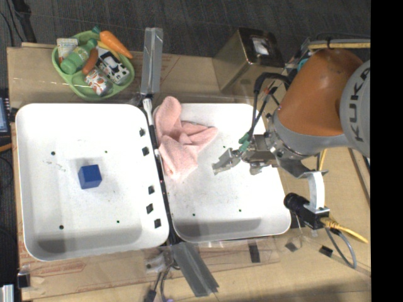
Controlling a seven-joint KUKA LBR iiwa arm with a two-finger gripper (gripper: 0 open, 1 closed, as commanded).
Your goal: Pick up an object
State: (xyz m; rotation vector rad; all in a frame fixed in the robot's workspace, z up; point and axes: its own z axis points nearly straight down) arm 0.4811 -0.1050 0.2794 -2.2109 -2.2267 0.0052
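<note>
Over the right bin (252, 222), my fingers (221, 163) hovering just beside the pink cloth (179, 140), how far open I cannot tell, blue cube (90, 175) in left bin (38, 231).

1. The arm (327, 106) enters at the right of the frame – a bulky, rounded body with a glossy orange band, grey casing beyond it
2. Dark letters "KU" show on the grey shell at the far right edge
3. Black cables loop over the orange section's upper left side, with a green wire beside them
4. The gripper (221, 163), centre-right of the frame, is small, metallic grey, mounted on a darker block – its details are blurred
</note>
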